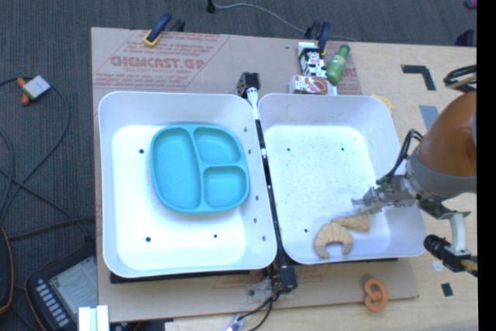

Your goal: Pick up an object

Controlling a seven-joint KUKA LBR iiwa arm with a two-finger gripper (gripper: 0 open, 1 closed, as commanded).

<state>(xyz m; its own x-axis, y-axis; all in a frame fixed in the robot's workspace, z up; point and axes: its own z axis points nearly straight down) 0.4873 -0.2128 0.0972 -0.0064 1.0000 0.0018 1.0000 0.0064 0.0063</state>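
Just below the hand [370,201], a croissant [334,239] in the right bin [310,120].

blue divided plate [200,168], left bin [124,244]

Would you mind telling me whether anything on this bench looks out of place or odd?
One thing: a small orange ring lies on the bench outside the right bin, in front of its near edge. The blue divided plate and tan pieces sit inside the bins.
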